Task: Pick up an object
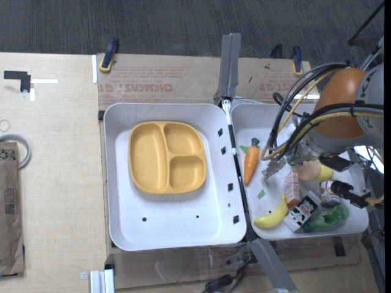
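Observation:
My gripper hangs low over the right bin, just right of an orange toy carrot with a green top. A small bottle with a red label lies directly beside and below the gripper. A yellow banana rests near the bin's front edge. To its right are a black-and-white carton and a green item. A pale yellow object is partly hidden under the wrist. I see nothing clearly held.
The left bin holds a yellow divided plate. A raised divider separates the bins. A red-and-white can sits at the right bin's far side. Cables loop above the wrist.

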{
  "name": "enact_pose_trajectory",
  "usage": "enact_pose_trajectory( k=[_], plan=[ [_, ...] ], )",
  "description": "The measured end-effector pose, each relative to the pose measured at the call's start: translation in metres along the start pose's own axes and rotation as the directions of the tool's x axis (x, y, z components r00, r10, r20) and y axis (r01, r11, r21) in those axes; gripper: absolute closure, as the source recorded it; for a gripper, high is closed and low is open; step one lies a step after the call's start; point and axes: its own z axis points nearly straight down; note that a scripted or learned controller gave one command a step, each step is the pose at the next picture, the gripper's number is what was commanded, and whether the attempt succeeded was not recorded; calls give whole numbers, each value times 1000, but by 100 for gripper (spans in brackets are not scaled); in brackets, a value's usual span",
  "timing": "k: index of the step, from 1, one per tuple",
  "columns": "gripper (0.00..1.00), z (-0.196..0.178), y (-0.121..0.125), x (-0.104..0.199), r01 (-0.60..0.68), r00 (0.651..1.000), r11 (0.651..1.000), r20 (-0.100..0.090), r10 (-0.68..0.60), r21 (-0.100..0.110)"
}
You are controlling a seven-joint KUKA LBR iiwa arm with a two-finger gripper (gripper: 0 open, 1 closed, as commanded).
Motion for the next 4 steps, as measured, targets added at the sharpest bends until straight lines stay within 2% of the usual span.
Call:
enact_pose_trajectory(
  k=[1, 2, 3, 4],
  plan=[
    [0, -74, -88, -24, 409, 913, 913, -1, -409, 0],
    [0, -19, -77, -8, 681, 732, 732, 15, -681, -5],
    [0, 0, -42, -54, 463, 886, 886, 2, -463, -2],
    [100, -10, -41, -55, 462, 887, 887, 5, -462, -3]
  ],
)
